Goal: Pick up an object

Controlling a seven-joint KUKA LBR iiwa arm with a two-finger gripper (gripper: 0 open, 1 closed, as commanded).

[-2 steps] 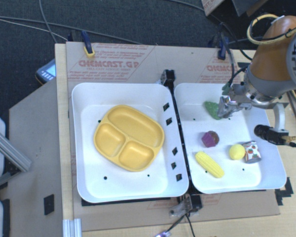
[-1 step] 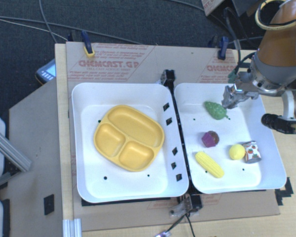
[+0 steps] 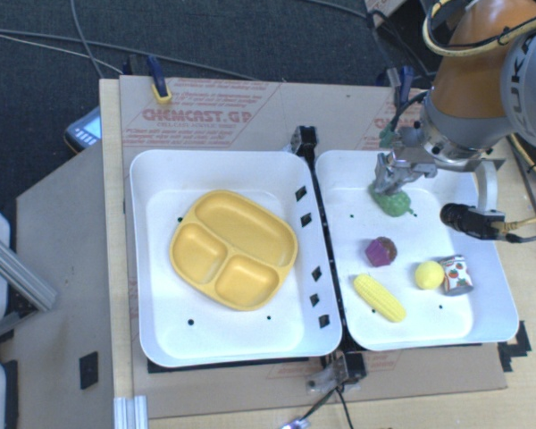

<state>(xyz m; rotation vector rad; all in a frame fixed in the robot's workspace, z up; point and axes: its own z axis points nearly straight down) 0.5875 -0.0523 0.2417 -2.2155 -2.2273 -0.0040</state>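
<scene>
My gripper [image 3: 387, 181] hangs over the far part of the right bin [image 3: 491, 329], its fingers right down on a green toy vegetable [image 3: 396, 205] that lies under them. Nearer the front of that bin lie a purple toy [image 3: 381, 251], a yellow corn cob [image 3: 380, 297], a yellow ball [image 3: 429, 275] and a small red and white packet [image 3: 457, 275]. The green toy rests on the bin floor and I cannot see whether the fingers grip it.
The left bin [image 3: 152, 239] holds a yellow divided plate [image 3: 233, 248]. A black clip-lined divider [image 3: 314, 239] separates the two bins. Cardboard lies under both bins, with cables at the back.
</scene>
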